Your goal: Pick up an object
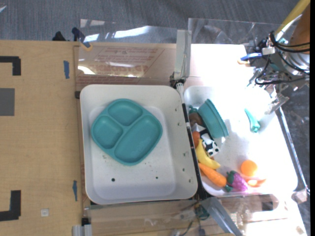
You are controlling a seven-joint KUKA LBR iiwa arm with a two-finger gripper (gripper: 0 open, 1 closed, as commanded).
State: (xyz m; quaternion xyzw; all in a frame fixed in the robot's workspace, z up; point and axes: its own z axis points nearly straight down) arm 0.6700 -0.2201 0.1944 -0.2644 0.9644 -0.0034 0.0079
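Toys (216, 173) were left unpicked in right bin (275, 146); gripper (275, 48) (finger state undeterminable) was parked far right; a descent was needed.

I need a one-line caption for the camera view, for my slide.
Overhead view: teal divided plate in the left bin, toy food piled in the right bin, arm's gripper above its far corner.

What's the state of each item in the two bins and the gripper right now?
Divided teal plate: lying flat, face up in the left bin.
Teal bowl: tipped on its edge in the right bin.
Banana, carrot, orange, purple grapes: lying loose, clustered.
Teal utensil: lying apart.
Gripper: above right bin, holding nothing visible.
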